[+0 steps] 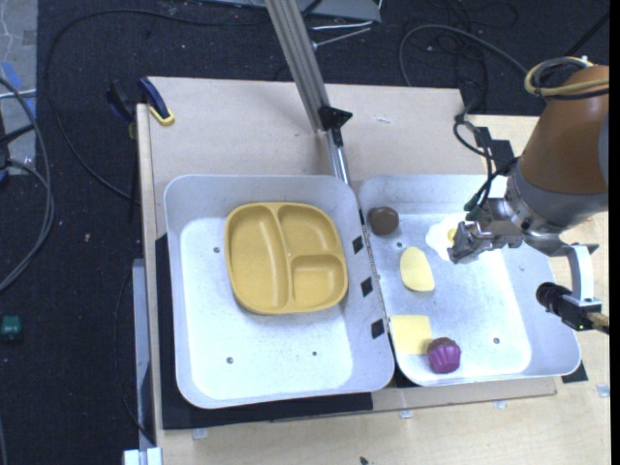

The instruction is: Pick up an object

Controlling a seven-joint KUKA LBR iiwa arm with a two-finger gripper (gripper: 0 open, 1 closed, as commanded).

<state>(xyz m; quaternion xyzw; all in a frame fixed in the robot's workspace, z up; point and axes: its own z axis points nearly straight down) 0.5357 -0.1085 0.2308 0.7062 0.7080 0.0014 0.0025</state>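
Over the right bin (504, 294), the hand (465, 244) hovers, its grip state unclear.

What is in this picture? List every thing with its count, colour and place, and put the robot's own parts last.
bins: two, white, side by side on the bench
plate: one, yellow, with compartments, in the left bin
brown ball: one, dark brown, top left corner of the right bin
yellow oval: one, pale yellow, right bin, below the brown ball
yellow block: one, pale yellow, square, lower left of the right bin
purple piece: one, purple, right bin, just right of the yellow block
metal pole: one, grey, slanting from the top edge down to the bins
clamp: one, blue and yellow, bench's top left corner
cables: several, black, on the dark floor
arm: one, grey and orange, reaching in from the right
claw: one, dark, over the right bin's upper part
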